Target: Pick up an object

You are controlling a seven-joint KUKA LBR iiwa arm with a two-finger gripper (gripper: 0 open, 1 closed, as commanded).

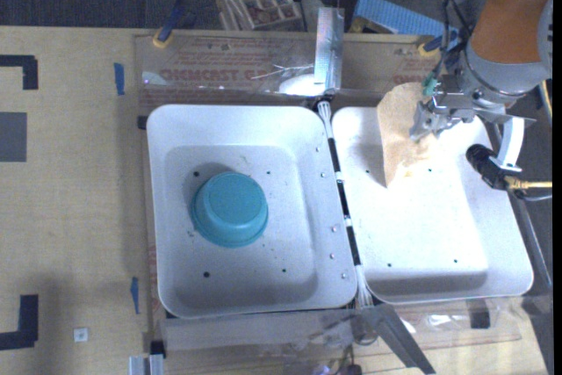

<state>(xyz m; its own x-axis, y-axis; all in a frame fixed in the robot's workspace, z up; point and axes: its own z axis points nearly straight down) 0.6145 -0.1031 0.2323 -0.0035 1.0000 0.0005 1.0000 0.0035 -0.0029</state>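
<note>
End effector (428,120) pinching a limp tan cloth (399,136) above the right white bin (457,277); thin edge grip may slip.

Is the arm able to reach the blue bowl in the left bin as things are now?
Probably yes. The blue bowl sits upside down, alone in the left bin, with nothing over it. The end effector is over the right bin at a tan object, so it must cross the divider first.

Counted two white bins (167,136) side by side, one teal bowl (230,208) in the left, one tan cloth (397,132) in the right, one gripper (430,123) above.
</note>
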